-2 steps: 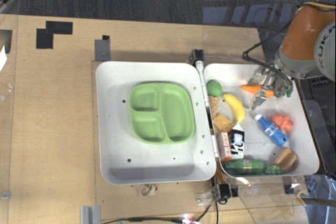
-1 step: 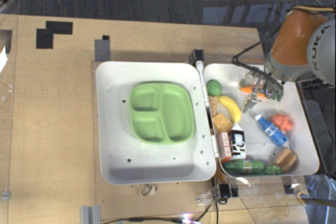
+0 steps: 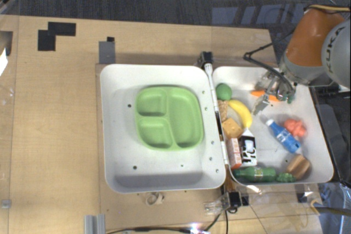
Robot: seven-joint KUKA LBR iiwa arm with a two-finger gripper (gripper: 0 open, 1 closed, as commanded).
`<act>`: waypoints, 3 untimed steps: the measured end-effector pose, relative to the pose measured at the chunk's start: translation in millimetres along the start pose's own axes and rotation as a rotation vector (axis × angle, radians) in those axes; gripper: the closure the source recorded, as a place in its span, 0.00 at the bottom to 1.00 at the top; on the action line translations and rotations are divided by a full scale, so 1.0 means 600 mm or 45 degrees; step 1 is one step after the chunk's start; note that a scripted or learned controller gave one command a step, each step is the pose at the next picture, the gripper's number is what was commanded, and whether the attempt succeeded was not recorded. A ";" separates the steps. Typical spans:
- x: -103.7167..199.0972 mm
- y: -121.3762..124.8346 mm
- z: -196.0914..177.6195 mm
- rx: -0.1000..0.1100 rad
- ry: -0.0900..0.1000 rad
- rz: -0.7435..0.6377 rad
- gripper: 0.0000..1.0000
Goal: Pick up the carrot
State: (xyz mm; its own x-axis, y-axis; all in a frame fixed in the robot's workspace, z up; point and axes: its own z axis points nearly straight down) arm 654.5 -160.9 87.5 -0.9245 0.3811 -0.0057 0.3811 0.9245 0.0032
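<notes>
Camera view has the carrot (image 3: pixel 258 93) as a small orange sliver in the right bin (image 3: pixel 321 134), touching the claw (image 3: pixel 270 94) on its left side, though whether it sits between the fingers cannot be told. How wide the claw stands cannot be told either; it is a blur of metal under the grey wrist with the orange band (image 3: pixel 307 35). Left of the claw and a little lower lies a banana (image 3: pixel 241 111), with a green lime (image 3: pixel 223 91) further left by the bin wall. Below the claw rest a blue bottle (image 3: pixel 284 137) and a pink-orange object (image 3: pixel 295 127) just beside it. Well below, along the bin's near edge, lies a green cucumber (image 3: pixel 255 174). Far left of the claw, the left bin (image 3: pixel 115 118) bears a green divided plate (image 3: pixel 167 118).
</notes>
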 end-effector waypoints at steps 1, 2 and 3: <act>-0.007 -0.003 0.001 0.001 0.013 0.319 0.00; 0.039 0.045 -0.002 -0.001 -0.009 0.339 0.00; -0.018 -0.031 0.001 0.005 0.009 0.155 0.00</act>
State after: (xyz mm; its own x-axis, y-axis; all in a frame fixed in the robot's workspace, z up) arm 657.3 -182.4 86.8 -0.8713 0.4907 0.0016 0.4907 0.8713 -0.0001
